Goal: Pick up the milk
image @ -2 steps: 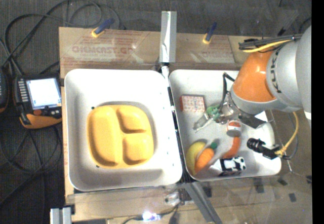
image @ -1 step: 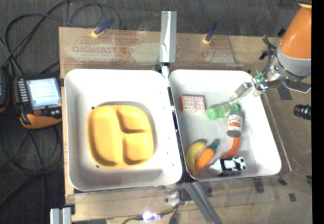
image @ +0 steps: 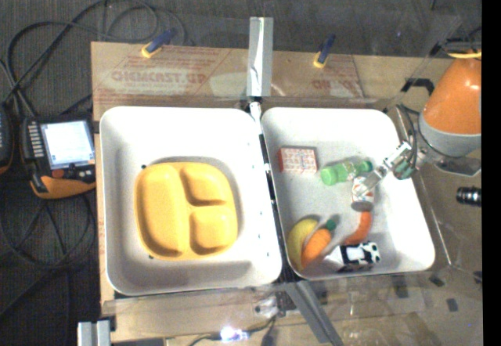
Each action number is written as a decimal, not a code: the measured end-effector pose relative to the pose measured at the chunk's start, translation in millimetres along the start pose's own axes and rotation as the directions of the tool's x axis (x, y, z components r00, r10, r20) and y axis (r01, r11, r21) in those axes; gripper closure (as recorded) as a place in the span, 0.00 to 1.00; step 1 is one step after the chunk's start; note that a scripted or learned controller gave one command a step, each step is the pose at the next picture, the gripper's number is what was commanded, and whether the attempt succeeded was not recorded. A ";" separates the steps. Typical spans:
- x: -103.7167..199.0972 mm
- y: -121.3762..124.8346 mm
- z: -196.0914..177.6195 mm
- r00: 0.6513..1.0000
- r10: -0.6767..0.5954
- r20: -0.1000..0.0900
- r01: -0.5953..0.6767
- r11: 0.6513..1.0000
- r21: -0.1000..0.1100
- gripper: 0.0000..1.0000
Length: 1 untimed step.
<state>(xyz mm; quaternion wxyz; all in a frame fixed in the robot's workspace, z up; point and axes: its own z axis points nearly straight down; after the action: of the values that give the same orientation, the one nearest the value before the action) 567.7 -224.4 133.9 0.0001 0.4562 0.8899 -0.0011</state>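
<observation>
The milk (image: 357,255) is a small black-and-white cow-patterned carton lying on its side at the front edge of the right bin (image: 407,254). My gripper (image: 362,194) reaches in from the right and hangs over the middle of that bin. It is just right of a green bottle (image: 343,172) and above a red-orange carrot-like piece (image: 361,225). The milk lies well in front of the gripper, apart from it, and partly behind an orange carrot (image: 316,245).
A pink box (image: 298,160) sits at the back left of the right bin, and a yellow fruit (image: 300,233) lies beside the carrot. The left bin (image: 117,141) holds a yellow divided tray (image: 188,207). A tablet (image: 63,145) lies off the bench to the left.
</observation>
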 end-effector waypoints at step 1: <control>8.6 20.4 -88.4 0.969 -0.245 0.003 0.245 0.969 -0.002 0.00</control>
<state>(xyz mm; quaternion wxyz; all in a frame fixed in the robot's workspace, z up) 579.4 -205.4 222.2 0.0017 0.3428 0.9394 -0.0005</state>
